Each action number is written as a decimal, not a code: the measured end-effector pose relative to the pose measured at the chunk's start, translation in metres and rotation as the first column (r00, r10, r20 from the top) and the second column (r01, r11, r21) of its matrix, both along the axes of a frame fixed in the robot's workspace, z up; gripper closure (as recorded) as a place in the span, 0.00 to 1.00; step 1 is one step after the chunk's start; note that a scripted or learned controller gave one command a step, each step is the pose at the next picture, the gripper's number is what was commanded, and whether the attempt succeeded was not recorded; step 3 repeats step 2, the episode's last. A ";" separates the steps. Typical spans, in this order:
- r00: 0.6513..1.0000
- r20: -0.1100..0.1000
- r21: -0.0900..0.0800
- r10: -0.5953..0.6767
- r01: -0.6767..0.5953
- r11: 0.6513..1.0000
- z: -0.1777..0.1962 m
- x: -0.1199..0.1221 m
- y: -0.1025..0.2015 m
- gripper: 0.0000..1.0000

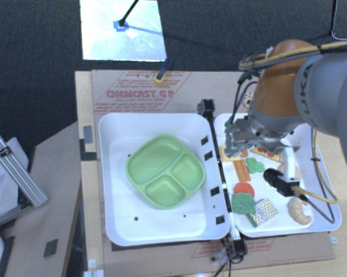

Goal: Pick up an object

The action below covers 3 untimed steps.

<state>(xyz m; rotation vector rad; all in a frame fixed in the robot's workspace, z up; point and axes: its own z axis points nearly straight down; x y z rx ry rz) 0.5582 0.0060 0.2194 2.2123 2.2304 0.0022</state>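
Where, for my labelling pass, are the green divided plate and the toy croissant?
green divided plate (160, 155): camera view, floor of its large compartment.
toy croissant (299, 211): camera view, middle of its curved body.

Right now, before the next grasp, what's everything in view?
left bin: 1, white, left
divided plate: 1, green, in left bin
right bin: 1, white, right
strip: 1, orange, right bin
round piece: 1, red, below strip
large leaf: 1, green, below round piece
small leaf: 1, green, right of strip
packet: 1, patterned, right bin's near edge
curved piece: 1, tan, right of packet
cardboard sheet: 1, brown, under bins
arm: 1, grey and orange, from right
gripper: 1, grey, above right bin
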 end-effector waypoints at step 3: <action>1.000 0.000 0.001 0.001 -0.001 1.000 0.010 0.009 0.100 1.00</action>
